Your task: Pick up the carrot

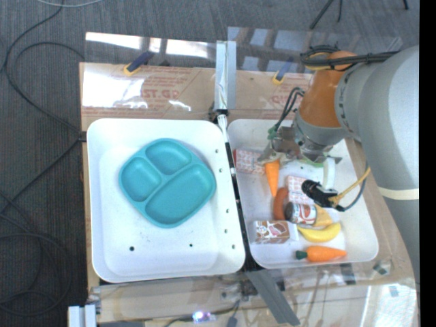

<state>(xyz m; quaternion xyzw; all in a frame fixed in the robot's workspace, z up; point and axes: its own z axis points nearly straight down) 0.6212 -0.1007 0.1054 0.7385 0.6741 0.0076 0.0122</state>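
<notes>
Gripper over the carrot in the right bin

I see the gripper just above the upper end of the carrot, which lies in the right bin near its left wall; whether it is released or clenched I cannot tell. The carrot's long axis runs nearly up-down in the view, narrow tip downward. I judge it light, stiff and smooth, so I would grasp across the thick middle.

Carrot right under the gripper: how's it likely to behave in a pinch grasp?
The carrot looks like a smooth, rigid toy, so probably stiff and light. Its tapered, rounded body may slip out of the gripper or roll if nudged. It lies close beside a small carton and other items in the right bin, so a push would likely shift the neighbours.
</notes>
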